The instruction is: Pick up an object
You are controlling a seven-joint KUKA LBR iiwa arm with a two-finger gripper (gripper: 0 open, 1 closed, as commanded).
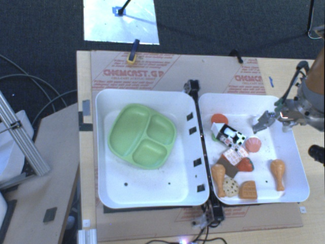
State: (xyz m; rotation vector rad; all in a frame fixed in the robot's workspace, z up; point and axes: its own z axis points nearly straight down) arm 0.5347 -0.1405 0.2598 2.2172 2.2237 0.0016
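— Where is your gripper right now?

— My gripper hangs over the upper right part of the right bin, above bare white floor. I cannot tell how it stands from this slant, and I see nothing clamped in it.

— What lies in that bin for you to pick?

— A cluster of toy food on its left half. An orange-red round piece sits nearest the top, with a black-and-white milk carton just below it. Beside the carton's right end is a pink shell-shaped piece. Under those, a red-and-white checked packet touches a red piece. Along the near edge lie a tan cone shape, a spotted cookie and a waffle-like slice. A drumstick lies apart on the right, below my gripper.

— And the other bin?

— The left bin holds a green divided plate, tilted slightly. Both bins rest on the cardboard-covered tabletop.
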